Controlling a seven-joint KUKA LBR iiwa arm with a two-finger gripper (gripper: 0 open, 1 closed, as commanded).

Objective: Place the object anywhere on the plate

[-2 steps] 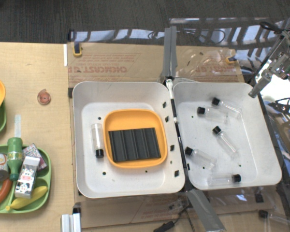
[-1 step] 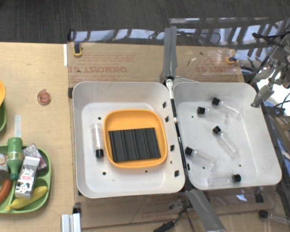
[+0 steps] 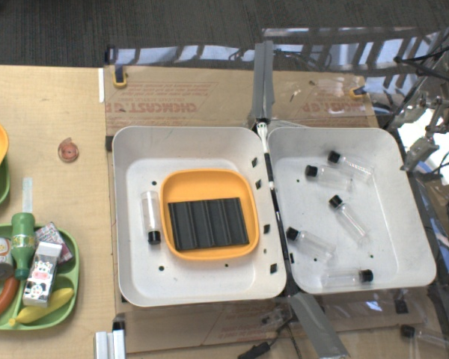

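Nearest me, at the front of the right white bin (image 3: 419, 275), a clear tube with a black cap (image 3: 357, 277) lies along the front wall. Four more capped tubes (image 3: 346, 214) are scattered behind it, all apart from one another.

In the left white bin (image 3: 127, 275), the object I take as mine is a clear plastic vial with a black cap (image 3: 150, 215). It lies flat on the bin floor, cap toward me, just beside the left rim of the orange rounded-square plate (image 3: 209, 179). I can't tell if it touches the rim. A dark grey ribbed mat (image 3: 209, 224) covers most of the plate's middle, leaving an orange margin all round.

There is bare floor between the vial and the bin's left wall, and more in front of and behind the plate. How the jaws stand I cannot tell.

To the left, on the wooden bench (image 3: 52, 103), a green tray (image 3: 63, 301) holds toy food and a green bottle (image 3: 22, 241); its labels are too small to read. Farther back, the brown cardboard (image 3: 179, 96) carries red print, upside down from here, which seems to read CHEMCUT.
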